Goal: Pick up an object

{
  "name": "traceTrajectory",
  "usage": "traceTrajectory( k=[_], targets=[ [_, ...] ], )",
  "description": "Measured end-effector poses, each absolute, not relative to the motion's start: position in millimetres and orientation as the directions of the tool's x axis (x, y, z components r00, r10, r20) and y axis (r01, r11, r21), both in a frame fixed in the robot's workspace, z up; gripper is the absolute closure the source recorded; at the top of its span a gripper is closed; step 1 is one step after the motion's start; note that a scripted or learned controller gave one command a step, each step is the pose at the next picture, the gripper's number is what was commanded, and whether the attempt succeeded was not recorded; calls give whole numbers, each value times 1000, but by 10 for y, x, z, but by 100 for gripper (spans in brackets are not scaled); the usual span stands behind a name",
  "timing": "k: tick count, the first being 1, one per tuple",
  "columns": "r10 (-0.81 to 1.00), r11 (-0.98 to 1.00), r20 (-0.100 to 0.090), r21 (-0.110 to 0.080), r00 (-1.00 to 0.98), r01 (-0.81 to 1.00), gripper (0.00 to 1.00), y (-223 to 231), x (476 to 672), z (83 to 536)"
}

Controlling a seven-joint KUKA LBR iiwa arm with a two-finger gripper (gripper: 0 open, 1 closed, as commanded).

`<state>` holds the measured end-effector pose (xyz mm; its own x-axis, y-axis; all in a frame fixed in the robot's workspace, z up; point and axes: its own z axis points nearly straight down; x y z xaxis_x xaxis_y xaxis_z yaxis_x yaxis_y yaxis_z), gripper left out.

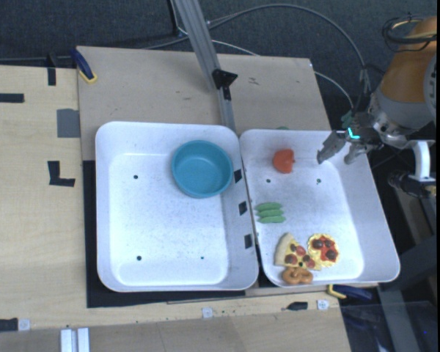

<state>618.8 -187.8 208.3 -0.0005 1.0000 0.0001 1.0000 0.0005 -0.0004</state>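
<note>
- A grey KUKA arm (pixel 403 86) with an orange band above the wrist reaches in from the right of the camera view, its gripper (pixel 339 155) poised over the upper right corner of the right-hand bin (pixel 374 218)
- The two dark fingers (pixel 328 151) are spread apart and released, with nothing between them; a small teal light glows just above them on the wrist
- A red-orange tomato-like toy (pixel 283 160) lies in the upper part of the right bin, near the fingers on their left but not touching them
- A green pea pod toy (pixel 270 212) rests lower down, close to the bin's left wall
- A toy pizza slice (pixel 306 251) with red and dark toppings sits near the front edge of the same bin, and a small brown pretzel-shaped piece (pixel 298 275) lies just beside it, at its lower left
- The left-hand bin (pixel 132 233) holds a blue bowl (pixel 202 168), upright, in its upper right corner, well apart from the toys
- The two white bins stand side by side, touching along their inner walls, on a tan board laid over the bench (pixel 29 196)
- A slanted metal strut (pixel 202 42) comes down from the top of the view to the seam between the bins, and grey cables (pixel 293 13) loop across the dark floor behind
- Black tape marks dot the pale bench surface on the left
</note>
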Motion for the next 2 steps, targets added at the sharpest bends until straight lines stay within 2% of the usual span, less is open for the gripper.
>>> traceTrajectory(
  k=[1,2],
  targets=[
    [1000,0,0,-1,0,1000,0,-1878,6187,2082],
    [1000,1,1,-4,-1,1000,0,-1856,6245,1630]
  ],
)
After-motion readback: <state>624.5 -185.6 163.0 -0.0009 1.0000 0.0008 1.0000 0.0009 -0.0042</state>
